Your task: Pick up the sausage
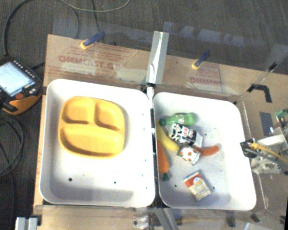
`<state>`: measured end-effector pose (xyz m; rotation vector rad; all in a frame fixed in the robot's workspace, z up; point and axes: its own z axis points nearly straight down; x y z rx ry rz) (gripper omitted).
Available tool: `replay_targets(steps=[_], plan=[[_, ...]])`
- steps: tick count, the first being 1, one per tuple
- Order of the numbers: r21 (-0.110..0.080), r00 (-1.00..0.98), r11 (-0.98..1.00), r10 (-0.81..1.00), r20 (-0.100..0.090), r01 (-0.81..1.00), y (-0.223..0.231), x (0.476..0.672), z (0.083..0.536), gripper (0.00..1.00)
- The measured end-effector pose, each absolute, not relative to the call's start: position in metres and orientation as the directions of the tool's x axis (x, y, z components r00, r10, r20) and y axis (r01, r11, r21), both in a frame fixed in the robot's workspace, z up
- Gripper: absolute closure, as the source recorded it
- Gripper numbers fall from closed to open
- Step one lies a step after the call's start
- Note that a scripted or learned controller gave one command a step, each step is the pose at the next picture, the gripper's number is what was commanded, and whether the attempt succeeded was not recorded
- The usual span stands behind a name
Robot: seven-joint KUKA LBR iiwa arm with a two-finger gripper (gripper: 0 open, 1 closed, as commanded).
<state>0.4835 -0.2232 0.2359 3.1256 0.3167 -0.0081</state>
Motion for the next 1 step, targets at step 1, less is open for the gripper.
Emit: replay_targets(steps=[1], plan=[[0.000,0.980,-0.980,0.201,-0.005,0.201,-0.2229,0.4836,0.2260,1.00]])
